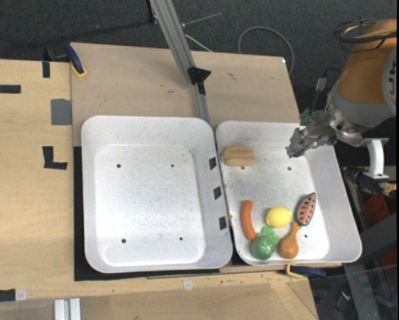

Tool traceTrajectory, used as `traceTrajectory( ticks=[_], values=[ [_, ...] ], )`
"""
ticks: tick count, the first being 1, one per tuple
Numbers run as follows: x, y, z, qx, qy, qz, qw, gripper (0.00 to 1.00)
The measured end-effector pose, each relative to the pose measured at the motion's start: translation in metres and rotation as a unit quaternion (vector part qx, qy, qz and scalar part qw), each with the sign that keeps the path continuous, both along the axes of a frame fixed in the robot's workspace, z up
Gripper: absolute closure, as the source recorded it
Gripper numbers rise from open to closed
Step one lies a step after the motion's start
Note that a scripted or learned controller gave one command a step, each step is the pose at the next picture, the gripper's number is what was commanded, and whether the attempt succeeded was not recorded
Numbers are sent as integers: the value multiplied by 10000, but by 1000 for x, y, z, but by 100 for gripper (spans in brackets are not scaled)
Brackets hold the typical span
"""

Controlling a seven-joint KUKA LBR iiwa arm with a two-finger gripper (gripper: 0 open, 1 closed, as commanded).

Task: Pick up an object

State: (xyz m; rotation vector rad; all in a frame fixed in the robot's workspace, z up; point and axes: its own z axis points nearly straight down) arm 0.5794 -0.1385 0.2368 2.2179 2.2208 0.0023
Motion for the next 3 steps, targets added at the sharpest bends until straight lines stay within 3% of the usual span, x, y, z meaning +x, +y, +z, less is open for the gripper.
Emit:
traceTrajectory(
  ticks=[1,2,3],
  values=[
    [-14,56,-11,13,29,22,10000,100],
    [-21,114,-4,18,27,33,10000,100],
    [-41,165,2,16,31,30,10000,100]
  ],
)
